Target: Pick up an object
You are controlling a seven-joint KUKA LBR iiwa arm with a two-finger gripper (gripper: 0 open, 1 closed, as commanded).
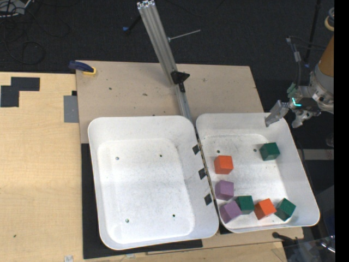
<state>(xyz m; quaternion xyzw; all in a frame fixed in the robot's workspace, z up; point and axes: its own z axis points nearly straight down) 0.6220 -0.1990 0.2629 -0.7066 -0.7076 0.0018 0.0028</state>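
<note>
Gripper (pixel 288 115) open; seven blocks (pixel 223 164)

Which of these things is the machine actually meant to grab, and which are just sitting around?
For the job:
gripper, above the right bin's far corner
right bin
orange blocks
purple blocks
green blocks

Lying about:
left bin
metal rail
blue-and-yellow clamp
bench

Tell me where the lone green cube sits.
The lone green cube lies in the right bin, toward its far right side, right of the orange cube and nearest the gripper.
</note>
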